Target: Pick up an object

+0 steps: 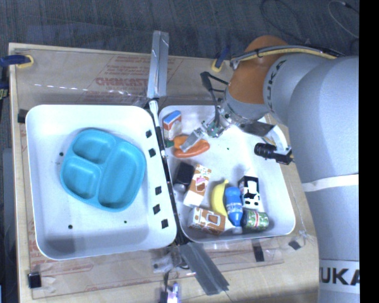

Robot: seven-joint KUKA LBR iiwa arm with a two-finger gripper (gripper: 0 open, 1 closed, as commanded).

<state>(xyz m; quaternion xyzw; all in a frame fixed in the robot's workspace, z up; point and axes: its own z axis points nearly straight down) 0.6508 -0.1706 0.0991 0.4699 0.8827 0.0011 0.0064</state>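
The right bin (275, 169) holds several small items. An orange toy sausage (202, 148) lies near its upper left, next to a small carton with a blue top (172, 124). My gripper (191, 142) reaches down from the orange-banded wrist and sits right on the orange sausage's left part. Lower in the bin are a black block (184, 173), a brown and white carton (199, 185), a yellow banana (218, 198), a blue bottle (234, 206), a black and white carton (250, 191), a green can (256, 220) and another brown carton (208, 220).
The left bin (44, 219) holds a blue divided plate (104, 168). A black-marked divider (159, 169) separates the two bins. The grey arm covers the right side of the bench. A black cable fitting (273, 152) hangs over the right bin's far right.
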